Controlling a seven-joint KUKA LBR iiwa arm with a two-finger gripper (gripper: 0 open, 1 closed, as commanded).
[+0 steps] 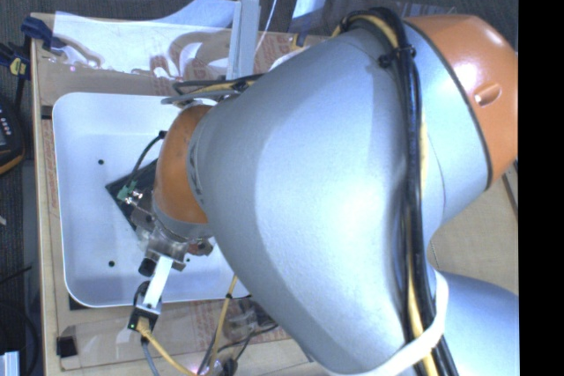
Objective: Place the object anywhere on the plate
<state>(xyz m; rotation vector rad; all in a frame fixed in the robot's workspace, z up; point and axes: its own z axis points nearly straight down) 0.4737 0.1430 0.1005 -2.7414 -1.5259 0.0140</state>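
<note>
**View from above the desk [97, 82].** The grey arm [352, 189] reaches in from the right and covers most of the scene. We see its orange band [172, 176] above the wrist and a bundle of black and yellow cables [412, 189] running along its upper side. The wrist hangs over the left bin [75, 189], a shallow white tray. The gripper [141, 207] lies under the wrist and is largely hidden, so we cannot tell how it is set or whether it grips anything. At the wrist's left edge we note a dark angular piece [122, 188] with a green speck, over the bin floor. We cannot tell whether this is the object or part of the robot. Two small dark specks [101, 161] mark the bin floor. Behind the bin stand a grey upright post [248, 31] and a clear sheet [132, 9]. A blue clamp [35, 29] sits at the desk's far left corner.
</note>
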